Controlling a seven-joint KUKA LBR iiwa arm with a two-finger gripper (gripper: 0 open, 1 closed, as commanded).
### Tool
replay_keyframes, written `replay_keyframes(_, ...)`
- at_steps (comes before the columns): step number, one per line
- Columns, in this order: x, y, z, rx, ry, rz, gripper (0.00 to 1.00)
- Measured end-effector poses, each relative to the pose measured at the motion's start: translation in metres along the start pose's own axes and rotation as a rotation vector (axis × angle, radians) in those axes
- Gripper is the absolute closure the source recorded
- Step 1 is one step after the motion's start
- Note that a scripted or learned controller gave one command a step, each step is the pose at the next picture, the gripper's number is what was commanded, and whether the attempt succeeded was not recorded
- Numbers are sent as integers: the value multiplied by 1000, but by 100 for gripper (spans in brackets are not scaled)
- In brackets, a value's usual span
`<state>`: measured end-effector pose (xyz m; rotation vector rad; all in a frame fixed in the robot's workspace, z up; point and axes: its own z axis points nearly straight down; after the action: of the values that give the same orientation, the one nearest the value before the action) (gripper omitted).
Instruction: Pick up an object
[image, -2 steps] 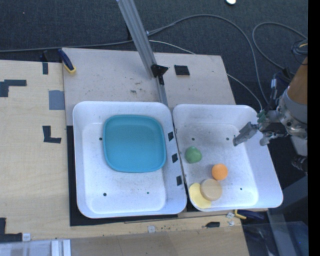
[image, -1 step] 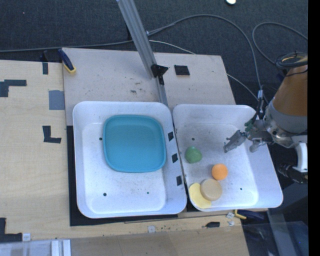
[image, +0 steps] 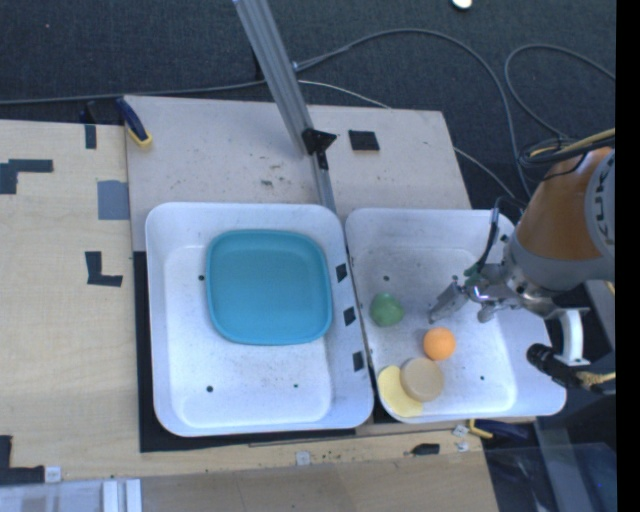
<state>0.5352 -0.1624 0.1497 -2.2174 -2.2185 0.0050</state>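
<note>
Currently, claw (image: 447, 303): fingers slightly parted, nothing between them, low inside the right bin (image: 520, 390).
Orange ball (image: 439, 344): just below the claw, apart.
Green ball (image: 387, 310): left of claw.
Beige disc (image: 422, 379): on yellow piece (image: 392, 396).
Left bin (image: 180, 390): blue plate (image: 268, 286).

I count two white bins (image: 165, 300), side by side. One blue plate (image: 268, 286) in the left. In the right: one green ball (image: 387, 310), one orange ball (image: 439, 344), one tan disc (image: 422, 379), one yellow piece (image: 393, 396).

Gripper (image: 447, 303) above right bin (image: 500, 395), near green ball (image: 387, 310), orange ball (image: 439, 344)
</note>
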Motion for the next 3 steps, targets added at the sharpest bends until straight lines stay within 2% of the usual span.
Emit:
replay_keyframes(1, 3, -7, 45, -1, 0, 0, 0)
replay_keyframes(2, 3, -6, 33, -5, -1, -1, 100)
replay_keyframes(3, 6, -5, -29, -10, -2, 0, 100)
